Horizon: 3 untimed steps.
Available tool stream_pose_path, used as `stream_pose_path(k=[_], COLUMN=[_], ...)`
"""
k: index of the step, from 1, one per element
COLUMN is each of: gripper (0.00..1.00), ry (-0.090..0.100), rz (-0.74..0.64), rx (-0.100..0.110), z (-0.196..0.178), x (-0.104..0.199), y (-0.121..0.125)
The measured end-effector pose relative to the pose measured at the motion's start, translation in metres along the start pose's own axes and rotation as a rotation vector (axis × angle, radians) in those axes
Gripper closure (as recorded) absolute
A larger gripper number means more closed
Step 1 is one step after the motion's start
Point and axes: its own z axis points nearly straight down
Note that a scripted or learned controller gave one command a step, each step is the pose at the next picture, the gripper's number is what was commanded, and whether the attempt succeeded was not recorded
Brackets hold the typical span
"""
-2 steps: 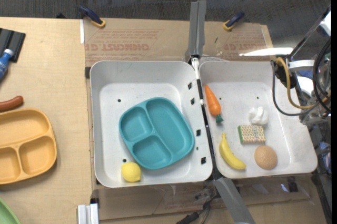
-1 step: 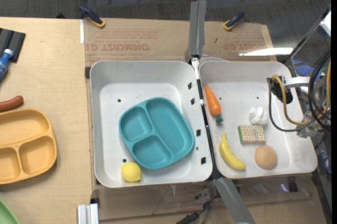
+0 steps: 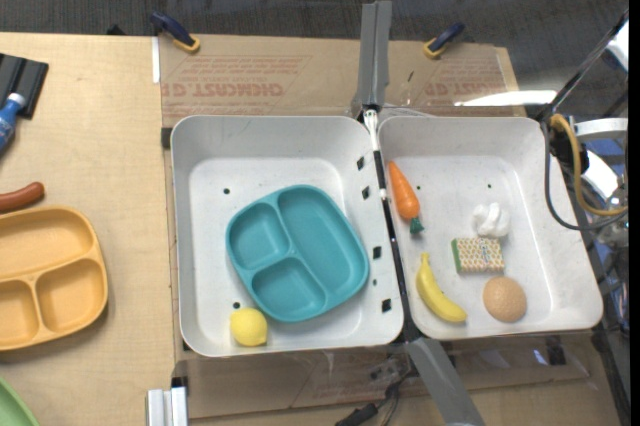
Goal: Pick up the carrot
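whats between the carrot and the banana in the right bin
Nothing: in the camera view, bare white bin floor separates the carrot from the banana below it.

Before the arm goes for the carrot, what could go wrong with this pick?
The carrot lies hard against the right bin's left wall, so a finger may strike the wall or lack room on that side. It is slim and tapered, so it could roll or slip out of a closing grip. The banana lies just below it, and a low approach might nudge that.
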Motion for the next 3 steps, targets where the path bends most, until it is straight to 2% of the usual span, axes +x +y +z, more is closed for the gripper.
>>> stream_pose_path(k=[1,2,3], gripper=[1.00,1.00,1.00], ry=[-0.006,0.000,-0.006], rz=[-0.005,-0.005,-0.005], rx=[-0.001,0.001,-0.001], z=[0.046,-0.045,0.010], x=[0.024,-0.010,-0.007], y=[-0.059,-0.042,-0.035])
